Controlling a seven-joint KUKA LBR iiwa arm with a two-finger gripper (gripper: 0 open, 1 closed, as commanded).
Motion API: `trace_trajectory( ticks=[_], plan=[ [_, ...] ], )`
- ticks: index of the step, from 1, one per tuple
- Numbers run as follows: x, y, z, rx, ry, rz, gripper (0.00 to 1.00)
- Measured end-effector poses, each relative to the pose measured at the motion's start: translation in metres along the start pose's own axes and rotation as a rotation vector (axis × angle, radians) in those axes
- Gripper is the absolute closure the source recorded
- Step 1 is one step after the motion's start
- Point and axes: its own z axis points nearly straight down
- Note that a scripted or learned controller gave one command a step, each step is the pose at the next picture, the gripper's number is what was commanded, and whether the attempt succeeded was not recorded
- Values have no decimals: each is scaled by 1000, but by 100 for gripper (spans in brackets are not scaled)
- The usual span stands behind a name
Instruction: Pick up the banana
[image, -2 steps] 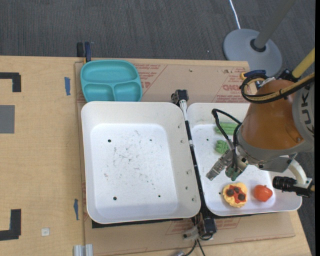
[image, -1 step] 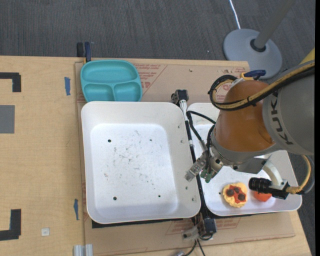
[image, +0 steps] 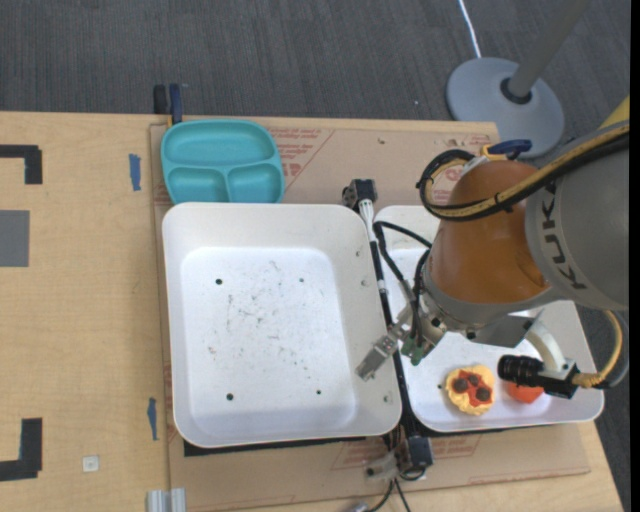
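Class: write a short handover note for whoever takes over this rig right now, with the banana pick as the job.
Gripper: low at the seam between the two bins, over the left bin's right edge; nothing seen between its fingers.
Banana: I cannot make it out; the arm covers much of the right bin.
Right bin also holds a small pizza toy and a red-orange toy.
Done: no pick visible. Left: find, grasp, lift the banana.

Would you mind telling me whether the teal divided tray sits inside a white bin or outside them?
Outside. The teal divided tray lies on the cardboard beyond the far rim of the left white bin, next to it.
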Motion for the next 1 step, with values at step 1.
trace_trajectory(
  ticks=[1],
  plan=[
    [26,29,62,-14,-6,49,0]
  ],
)
